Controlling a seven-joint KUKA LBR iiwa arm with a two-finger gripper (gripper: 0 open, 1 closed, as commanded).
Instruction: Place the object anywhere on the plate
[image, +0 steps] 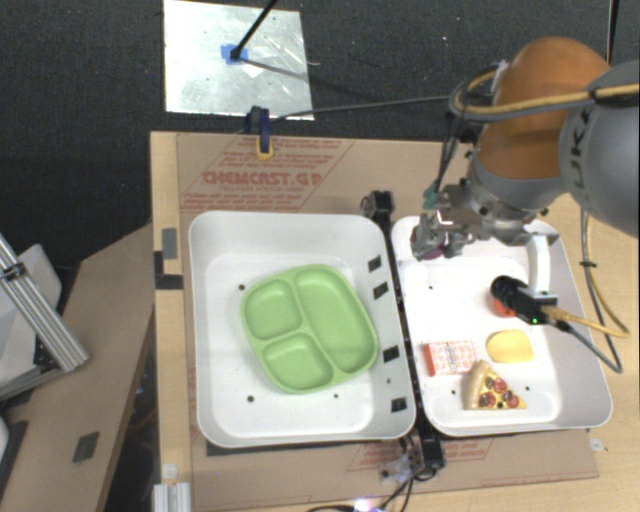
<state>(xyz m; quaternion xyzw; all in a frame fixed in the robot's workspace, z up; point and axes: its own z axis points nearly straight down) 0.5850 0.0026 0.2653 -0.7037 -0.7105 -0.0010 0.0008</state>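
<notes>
Pincer hovers at 12 o'clock end of right bin; grip state cannot tell.

Candidate objects toward 5 o'clock from pincer:
- pizza slice
- yellow piece
- red-white packet

Green plate in left bin, toward 8 o'clock from pincer.

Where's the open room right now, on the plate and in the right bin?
The green plate has all three compartments bare, the long right one roomiest. In the right bin, the floor between the tool and the red-and-white packet is free. It is crowded at the near right: packet, yellow piece, pizza slice.
</notes>
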